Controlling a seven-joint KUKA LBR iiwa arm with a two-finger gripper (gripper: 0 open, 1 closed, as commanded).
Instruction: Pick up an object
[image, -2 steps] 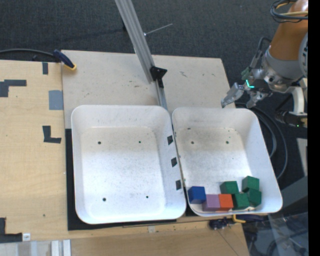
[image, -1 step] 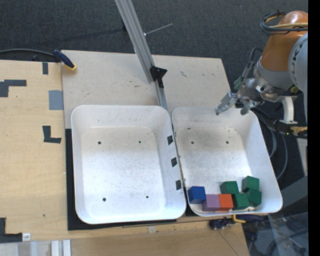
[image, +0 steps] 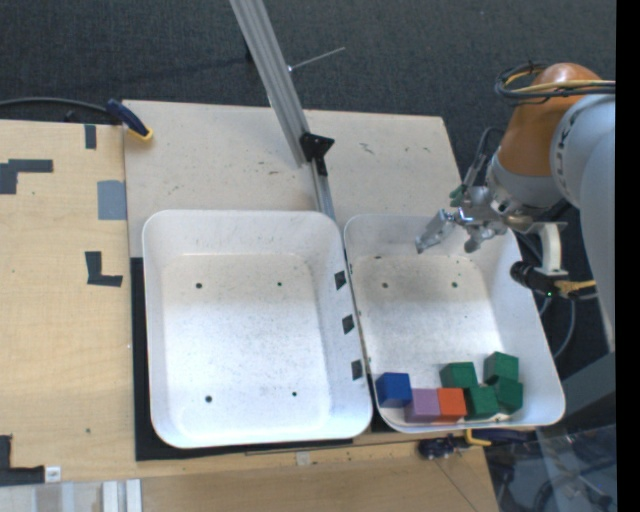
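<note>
While two white bins sit side by side on the desk (image: 250, 150), the left bin (image: 160, 300) shows bare floor. In the right bin (image: 430, 300), a cluster of blocks lies along the near edge: a blue block (image: 394, 389), a purple block (image: 426, 403), an orange block (image: 452, 402) and green blocks (image: 490, 382) bunched toward the right corner. At that bin's far edge, well apart from the blocks, the gripper (image: 452, 233) hangs with its fingers spread and nothing between them, below the arm (image: 570, 140) with its orange band.
</note>
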